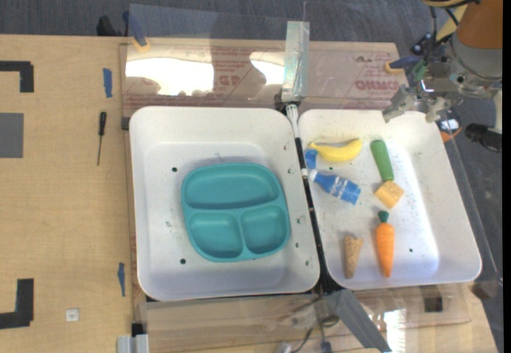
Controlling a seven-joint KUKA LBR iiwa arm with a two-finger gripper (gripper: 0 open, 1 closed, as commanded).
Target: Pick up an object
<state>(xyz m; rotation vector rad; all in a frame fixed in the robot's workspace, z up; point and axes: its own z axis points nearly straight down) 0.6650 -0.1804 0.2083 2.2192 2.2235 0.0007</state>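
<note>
With the gripper point(421, 106) hovering at the right bin point(459, 263) far edge, fingers spread w/ nothing between, you bring it down toward the cucumber point(381, 158) just below-left, approx. centered, not touching the nearby banana point(337, 150).

The grey arm point(479, 24) with its orange band leans in from about two o'clock, its wrist bent downward, the gripper point(421, 108) hanging near one o'clock of the frame.
</note>
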